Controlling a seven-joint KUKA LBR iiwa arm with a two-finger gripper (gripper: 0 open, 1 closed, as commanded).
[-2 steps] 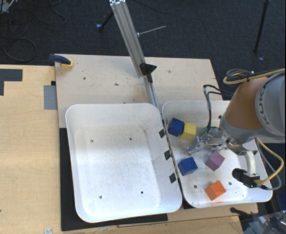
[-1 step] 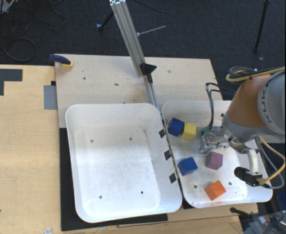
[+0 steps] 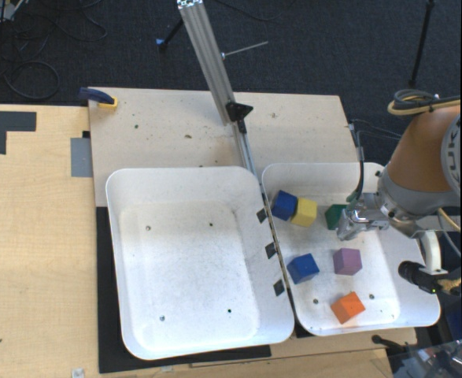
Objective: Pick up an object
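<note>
**A:** How far along with picking something up?

**B:** Early, judging by the layout, with nothing lifted. Grey arm (image 3: pixel 419 164) with an orange band reaching in from the right. Gripper (image 3: pixel 350 220) low inside the right bin (image 3: pixel 419 317), close against a dark green block (image 3: pixel 334 213) near the bin's middle and partly hiding it.

**A:** Holding that block?

**B:** Cannot tell. Too small and too shadowed to judge the gripper's opening, or real contact with the green block as against mere nearness. Not visibly raised off the bin floor, so best treated as not yet grasped.

**A:** Other candidates within reach?

**B:** Five more, all resting on the floor of the same bin. Blue cube (image 3: pixel 284 205) and yellow cube (image 3: pixel 304 212) touching each other, just left of the green block. Purple cube (image 3: pixel 347 261) just below the gripper. Second blue cube (image 3: pixel 302 268) lower down, near the bin's left wall. Orange cube (image 3: pixel 347 307) toward the near edge, apart from the rest.

**A:** Left to do, then?

**B:** Nearly everything, most likely: closing on one piece, lifting it clear of the bin and keeping hold on the way up. Left bin (image 3: pixel 183 250) alongside, both on the pale tabletop (image 3: pixel 168 132).

**A:** Any brand, label or writing to read out?

**B:** None legible. Only a small black-and-white checkered marker (image 3: pixel 190 1) atop a slanted metal post (image 3: pixel 207 53) behind the bins — a pattern, not lettering. Nothing printed on the cubes, the bins or the arm, as far as visible at this size.
</note>
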